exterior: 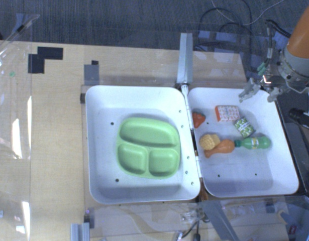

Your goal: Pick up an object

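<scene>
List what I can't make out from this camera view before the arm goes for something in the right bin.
- Arm: cut off by the right edge of the camera view, so most of it is out of frame.
- Gripper: small and blurred above the right bin; the state of the jaws can't be judged.
- Printed box and small green packet: labels too small to read.

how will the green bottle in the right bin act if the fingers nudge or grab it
The green bottle lies on its side, and its rounded body looks apt to roll if pushed from the side. It looks like smooth plastic, so it may slip in a loose grip. Its neck rests close to the orange drumstick-shaped toy, which a nudge would probably shift too.
</scene>
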Controlling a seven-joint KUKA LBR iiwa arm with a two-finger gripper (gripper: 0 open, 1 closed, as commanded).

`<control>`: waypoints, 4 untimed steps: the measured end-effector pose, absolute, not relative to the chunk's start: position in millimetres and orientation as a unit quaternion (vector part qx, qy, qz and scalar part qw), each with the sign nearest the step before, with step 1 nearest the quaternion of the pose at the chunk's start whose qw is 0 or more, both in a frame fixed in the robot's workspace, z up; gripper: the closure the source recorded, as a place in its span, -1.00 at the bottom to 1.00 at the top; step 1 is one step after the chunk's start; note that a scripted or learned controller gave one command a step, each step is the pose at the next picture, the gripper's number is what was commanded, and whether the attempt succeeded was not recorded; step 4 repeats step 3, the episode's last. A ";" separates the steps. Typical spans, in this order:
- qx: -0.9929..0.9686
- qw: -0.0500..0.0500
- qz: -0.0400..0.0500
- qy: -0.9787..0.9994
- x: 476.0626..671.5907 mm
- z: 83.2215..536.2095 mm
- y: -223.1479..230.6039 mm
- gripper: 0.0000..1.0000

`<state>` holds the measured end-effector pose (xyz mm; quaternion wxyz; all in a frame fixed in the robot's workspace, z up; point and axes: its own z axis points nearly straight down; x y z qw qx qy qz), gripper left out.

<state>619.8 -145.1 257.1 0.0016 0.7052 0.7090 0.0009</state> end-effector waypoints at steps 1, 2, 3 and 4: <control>0.732 0.003 0.002 0.681 634.6 88.6 -146.0 -1.00; 0.731 0.004 0.004 0.682 636.4 100.3 -144.9 1.00; 0.709 0.003 0.002 0.705 654.2 236.1 -112.9 1.00; 0.709 0.003 0.002 0.705 654.2 236.1 -112.9 1.00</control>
